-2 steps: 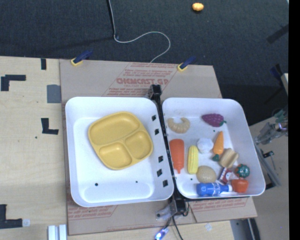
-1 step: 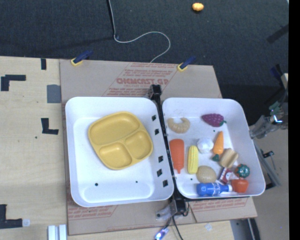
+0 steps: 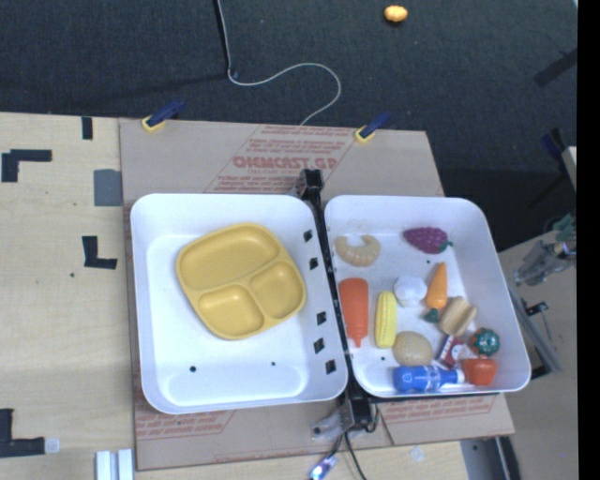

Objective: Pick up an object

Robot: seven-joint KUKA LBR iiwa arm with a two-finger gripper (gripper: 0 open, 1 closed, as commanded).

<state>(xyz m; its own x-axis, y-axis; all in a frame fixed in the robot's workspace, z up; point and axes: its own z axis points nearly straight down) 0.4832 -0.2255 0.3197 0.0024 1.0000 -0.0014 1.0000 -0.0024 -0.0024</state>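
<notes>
The right bin [image 3: 487, 234] holds several toy foods. Purple grapes [image 3: 427, 239] lie at the back, with a tan croissant [image 3: 358, 249] to their left. An orange-red sausage shape [image 3: 353, 309] and a yellow corn cob [image 3: 385, 319] lie side by side near the divider. Packed together on the right are a small carrot [image 3: 436, 286], a white lump [image 3: 409, 291] and a bun [image 3: 457, 316]. At the front are a potato [image 3: 412, 349], a blue bottle [image 3: 427, 378], a dark green ball [image 3: 485, 341] and a red tomato [image 3: 480, 372].
The left bin [image 3: 150, 244] contains a yellow divided plate [image 3: 239, 281]. A grey metal piece [image 3: 551, 251] stands just outside the right bin's right wall. A white cable [image 3: 281, 75] loops over the dark floor behind the bench, and a small orange item [image 3: 396, 13] lies there.
</notes>
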